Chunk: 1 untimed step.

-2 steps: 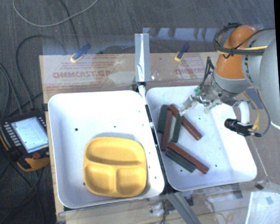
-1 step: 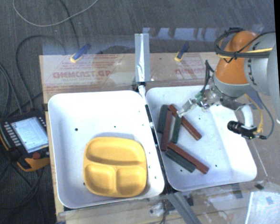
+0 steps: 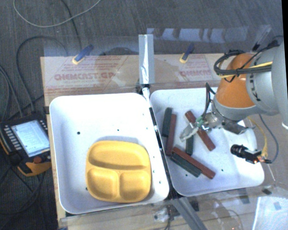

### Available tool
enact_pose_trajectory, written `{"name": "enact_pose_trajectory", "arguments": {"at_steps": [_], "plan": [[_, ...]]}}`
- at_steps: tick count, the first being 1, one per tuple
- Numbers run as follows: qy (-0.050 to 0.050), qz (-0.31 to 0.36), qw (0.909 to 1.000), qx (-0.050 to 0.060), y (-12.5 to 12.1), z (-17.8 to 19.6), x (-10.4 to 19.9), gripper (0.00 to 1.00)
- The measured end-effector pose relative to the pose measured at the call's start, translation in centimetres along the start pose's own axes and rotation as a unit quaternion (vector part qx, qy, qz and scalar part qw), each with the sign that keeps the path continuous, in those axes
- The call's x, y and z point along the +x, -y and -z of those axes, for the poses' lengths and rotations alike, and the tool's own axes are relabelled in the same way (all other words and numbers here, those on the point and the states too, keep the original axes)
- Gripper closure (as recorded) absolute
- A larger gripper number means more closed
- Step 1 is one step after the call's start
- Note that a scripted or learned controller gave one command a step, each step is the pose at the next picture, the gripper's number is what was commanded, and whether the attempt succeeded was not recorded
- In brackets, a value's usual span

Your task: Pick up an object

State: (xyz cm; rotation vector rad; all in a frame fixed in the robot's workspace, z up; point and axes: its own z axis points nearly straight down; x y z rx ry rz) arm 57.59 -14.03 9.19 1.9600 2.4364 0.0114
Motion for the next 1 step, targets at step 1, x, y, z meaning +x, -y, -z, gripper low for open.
{"name": "enact_pose_trajectory", "arguments": {"at_steps": [1], "plan": [[-0.001, 0.0, 1.0, -0.001, -0.11, 0.94, 0.05, 1.0]]}}
